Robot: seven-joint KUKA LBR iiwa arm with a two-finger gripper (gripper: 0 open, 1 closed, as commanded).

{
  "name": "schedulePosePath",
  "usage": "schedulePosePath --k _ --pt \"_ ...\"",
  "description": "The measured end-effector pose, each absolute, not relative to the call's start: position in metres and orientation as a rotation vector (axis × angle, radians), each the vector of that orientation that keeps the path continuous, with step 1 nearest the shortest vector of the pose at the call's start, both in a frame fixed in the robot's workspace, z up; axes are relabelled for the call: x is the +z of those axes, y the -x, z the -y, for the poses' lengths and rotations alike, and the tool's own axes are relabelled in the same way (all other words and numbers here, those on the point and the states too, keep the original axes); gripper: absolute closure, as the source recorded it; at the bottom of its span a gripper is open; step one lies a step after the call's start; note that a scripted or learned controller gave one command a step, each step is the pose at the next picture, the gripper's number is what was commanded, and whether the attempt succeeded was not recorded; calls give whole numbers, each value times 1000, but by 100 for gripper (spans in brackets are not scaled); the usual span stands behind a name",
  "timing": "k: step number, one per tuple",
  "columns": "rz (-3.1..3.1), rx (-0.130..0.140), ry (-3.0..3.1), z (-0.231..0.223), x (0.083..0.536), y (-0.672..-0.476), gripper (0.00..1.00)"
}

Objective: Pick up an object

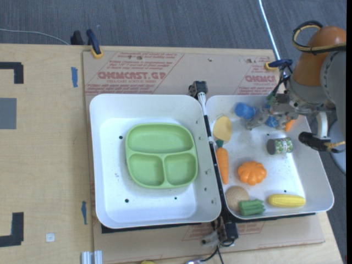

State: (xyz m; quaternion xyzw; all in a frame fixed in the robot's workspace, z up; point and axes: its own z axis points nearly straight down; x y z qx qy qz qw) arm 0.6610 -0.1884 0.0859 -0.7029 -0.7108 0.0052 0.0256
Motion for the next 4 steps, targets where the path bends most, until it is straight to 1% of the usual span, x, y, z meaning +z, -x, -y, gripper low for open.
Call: schedulePosePath --k 3,4 --pt "2197 14 2170 191 86 -661 0" --pt "2217 -10 2207 215 112 -611 0"
